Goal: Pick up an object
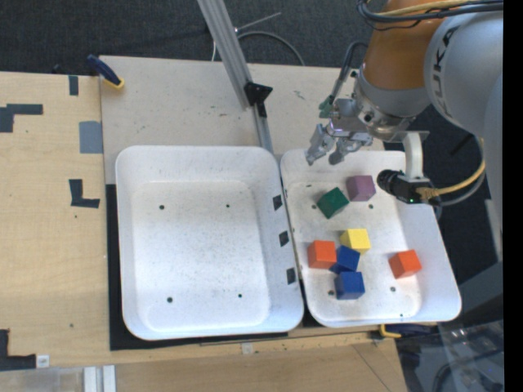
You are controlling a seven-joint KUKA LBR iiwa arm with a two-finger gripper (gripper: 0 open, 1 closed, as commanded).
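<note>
My gripper hangs over the far left rim of the right bin, open, with nothing between its fingers. Below it in that bin lie several small blocks. A green block and a purple block sit closest to the gripper. Farther toward the front are a yellow block, an orange block, two blue blocks and a second orange block off to the right.
The left bin stands beside the right one, their rims touching. A slanted metal pole with a black clamp rises behind the bins. A blue and yellow tool lies at the bench's far left.
</note>
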